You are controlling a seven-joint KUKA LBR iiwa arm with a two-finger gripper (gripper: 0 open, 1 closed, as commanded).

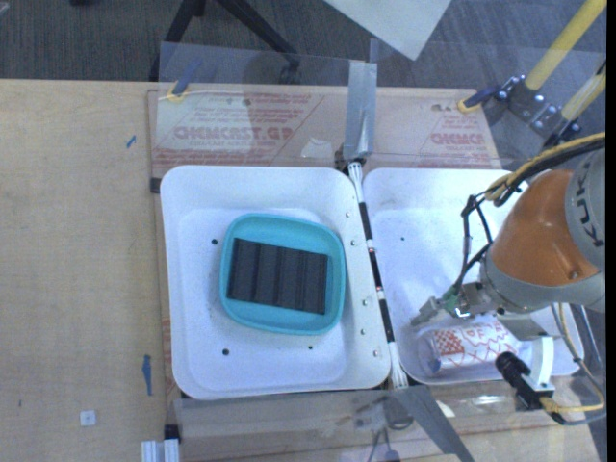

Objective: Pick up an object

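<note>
I see two candidates to pick. A teal tray [282, 273] with a dark ribbed insert lies flat in the middle of the left bin [192, 200], turned slightly askew. A paper cup [469, 346], white with red print, lies on its side in the right bin's [414, 200] near corner, its mouth facing the left bin.
</note>
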